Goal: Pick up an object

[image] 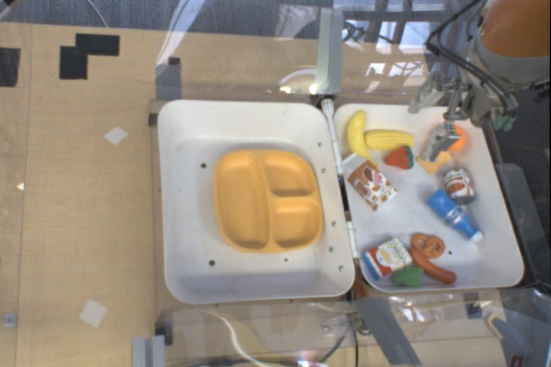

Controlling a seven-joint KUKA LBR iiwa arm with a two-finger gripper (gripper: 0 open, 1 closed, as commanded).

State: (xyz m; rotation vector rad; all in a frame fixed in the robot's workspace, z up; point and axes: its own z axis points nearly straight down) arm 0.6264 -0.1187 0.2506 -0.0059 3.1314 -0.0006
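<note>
One gripper [443, 141], fingers' state I cannot tell, should descend straight onto the orange piece [454, 139], avoiding the can [458, 183].

No legible text or labels

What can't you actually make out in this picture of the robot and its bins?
- Gripper: whether its fingers are closed; too small, tangled with cables.
- Orange object beside it: partly covered by the gripper, identity unclear.
- Arm: cut off by the right edge.
- Small can: label too small to read.
</note>
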